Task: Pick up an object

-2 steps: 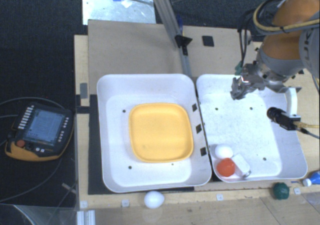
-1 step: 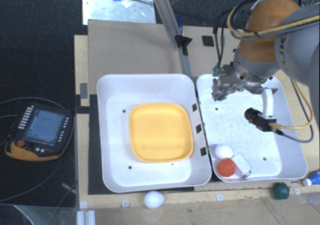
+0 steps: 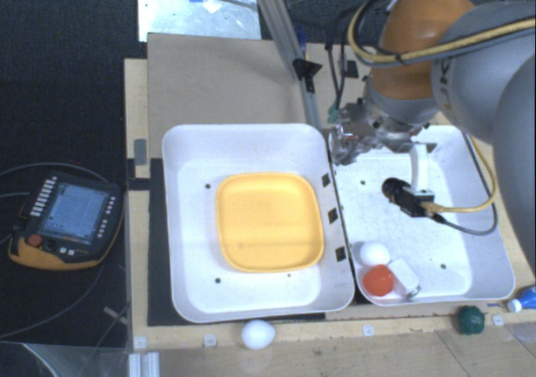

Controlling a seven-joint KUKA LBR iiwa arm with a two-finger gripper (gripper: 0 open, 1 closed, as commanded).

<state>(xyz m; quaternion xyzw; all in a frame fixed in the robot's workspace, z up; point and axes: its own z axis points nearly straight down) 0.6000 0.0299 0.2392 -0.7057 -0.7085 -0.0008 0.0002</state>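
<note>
Grey and orange, the arm (image 3: 469, 40) is seen reaching into the right bin (image 3: 481, 275), with the gripper (image 3: 343, 145) at the bin's ten o'clock corner; how far it is parted cannot be told, and nothing is seen held. At six o'clock in that bin lie a white ball (image 3: 373, 253), an orange ball (image 3: 378, 281) and a small white block (image 3: 404, 276), touching. A yellow plate (image 3: 270, 221) is seen in the left bin (image 3: 188, 275).

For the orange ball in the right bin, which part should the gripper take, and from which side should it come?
Probably from straight above, closing across the widest part of the orange ball. It is round, so no side handle exists. A white ball touches it behind and a small white block lies at its right, so the fingers likely fit best at its front-left and back-right.
</note>
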